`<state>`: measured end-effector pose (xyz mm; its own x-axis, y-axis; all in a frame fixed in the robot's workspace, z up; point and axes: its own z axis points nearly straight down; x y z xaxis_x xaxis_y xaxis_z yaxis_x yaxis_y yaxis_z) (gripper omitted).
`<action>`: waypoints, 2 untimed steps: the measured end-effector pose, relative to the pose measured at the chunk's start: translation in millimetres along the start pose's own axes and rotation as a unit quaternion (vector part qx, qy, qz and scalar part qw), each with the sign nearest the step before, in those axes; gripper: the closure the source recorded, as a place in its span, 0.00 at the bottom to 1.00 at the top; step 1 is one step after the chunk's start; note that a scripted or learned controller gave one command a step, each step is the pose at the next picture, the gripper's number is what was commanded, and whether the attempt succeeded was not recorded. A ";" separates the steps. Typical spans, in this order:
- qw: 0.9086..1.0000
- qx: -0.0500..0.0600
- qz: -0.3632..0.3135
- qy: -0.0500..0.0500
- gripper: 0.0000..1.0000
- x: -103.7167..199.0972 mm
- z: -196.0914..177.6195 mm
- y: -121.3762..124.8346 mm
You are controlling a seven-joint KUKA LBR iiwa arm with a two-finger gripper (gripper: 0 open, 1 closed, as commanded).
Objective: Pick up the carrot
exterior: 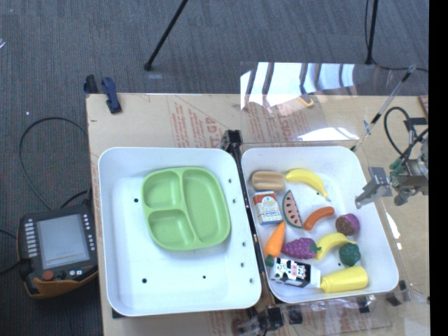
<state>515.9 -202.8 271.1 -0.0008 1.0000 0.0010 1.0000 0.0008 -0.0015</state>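
Note:
The orange carrot [275, 239] lies in the right bin [350, 157], near its left wall, tilted with the tip toward the front. It sits between a small carton [266, 207] behind it and purple grapes [299, 248] to its right. My gripper [369, 190] hangs over the right bin's right rim, far to the right of the carrot and touching none of the items. The arm's wrist [409, 177] reaches in from the right edge.
The right bin also holds a bread roll [267, 180], two bananas [308, 180], a watermelon slice [292, 210], a sausage [319, 218], broccoli [349, 253] and a yellow bottle [344, 279]. A green divided plate [187, 207] lies in the left bin [112, 257].

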 end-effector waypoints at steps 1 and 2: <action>0.998 0.007 0.065 0.003 0.00 48.1 103.0 -4.5; 0.997 0.003 0.074 0.002 0.00 125.4 186.2 26.8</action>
<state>542.3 -77.2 85.0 0.1469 0.9891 0.0035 0.9891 -0.1468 -0.0083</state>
